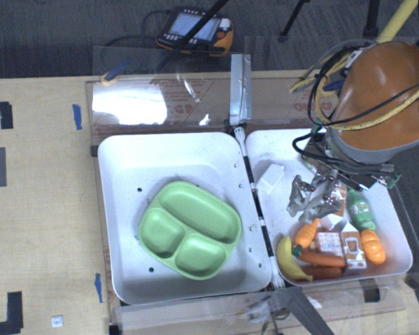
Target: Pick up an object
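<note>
My gripper [313, 201] hangs low over the right bin [278, 144], near its middle, and looks open with nothing between its fingers. Just below it lies a pile of toy food: a small carrot [307, 233], a yellow banana [288, 258], a printed box [330, 244], a green bottle [360, 213] and an orange fruit [372, 247]. A white packet [269, 177] lies apart, to the gripper's upper left. The arm's orange band and cables hide the bin's back right corner.
The left bin [118, 155] holds a green divided plate [188, 229]. A metal divider [249, 196] separates the two bins. A handheld controller [192, 30] lies on the floor behind the bench.
</note>
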